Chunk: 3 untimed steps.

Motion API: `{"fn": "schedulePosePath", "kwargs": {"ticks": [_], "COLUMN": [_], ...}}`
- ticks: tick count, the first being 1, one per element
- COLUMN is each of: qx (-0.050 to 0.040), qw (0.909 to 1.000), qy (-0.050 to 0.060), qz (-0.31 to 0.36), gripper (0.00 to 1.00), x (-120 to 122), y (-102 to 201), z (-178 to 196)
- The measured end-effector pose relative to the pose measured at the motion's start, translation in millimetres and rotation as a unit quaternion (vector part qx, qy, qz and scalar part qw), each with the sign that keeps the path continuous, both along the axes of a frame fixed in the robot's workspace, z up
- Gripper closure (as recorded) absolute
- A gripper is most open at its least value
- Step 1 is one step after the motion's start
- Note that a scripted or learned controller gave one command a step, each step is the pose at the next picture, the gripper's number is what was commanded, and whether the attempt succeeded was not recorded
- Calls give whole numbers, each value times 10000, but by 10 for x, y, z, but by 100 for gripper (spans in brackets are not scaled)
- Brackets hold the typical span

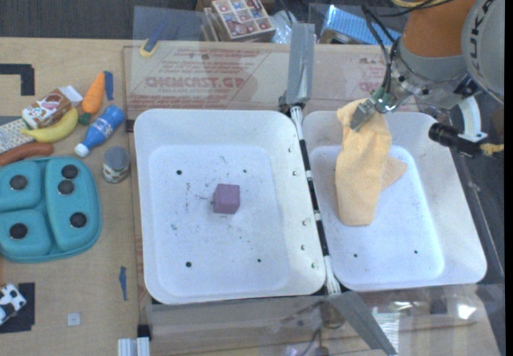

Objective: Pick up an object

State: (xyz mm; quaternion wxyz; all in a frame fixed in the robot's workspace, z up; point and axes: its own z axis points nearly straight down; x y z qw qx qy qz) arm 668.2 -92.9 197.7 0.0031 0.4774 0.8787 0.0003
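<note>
one yellow cloth (362, 172) is what you are dealing with, and it sits in the right bin (449, 266), toward that bin's back and left side. the gripper (370, 110) is closed on the cloth's top corner: you can see a pinch of fabric caught between the fingers, just over the bin's back-left corner. from that pinch the cloth hangs and trails down toward the bin's near side, so its long axis runs from the back rim toward the front, with the lower end draped on the bin floor. in my judgement the pick is only partly done, since most of the cloth is resting on the floor, not in the air.

what your next move turns on is that the whole weight of the cloth lies below and in front of the gripper, on the near side. a straight lift should peel it off the floor end-last; a sideways pull would drag it.

watch the edges. the cloth's left side lies close beside the divider rims where the right bin meets the left bin (160, 266), so a drift to the left could snag it there. the right half of the right bin is bare floor, and that is your open room. the small purple block (226, 199) sits well apart, mid-floor in the left bin, and is no obstacle.
</note>
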Motion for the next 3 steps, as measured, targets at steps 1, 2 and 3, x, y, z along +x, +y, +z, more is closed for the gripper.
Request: {"fn": "schedulePosePath", "kwargs": {"ticks": [1, 2, 3], "qx": [8, 11, 12], "qw": [9933, 10000, 9791], "qy": [3, 30, 23], "qz": [-1155, -40, -2034], "gripper": [100, 100, 100], "x": [-6, -9, -7], "y": [117, -110, 295], "z": [82, -159, -141]}}
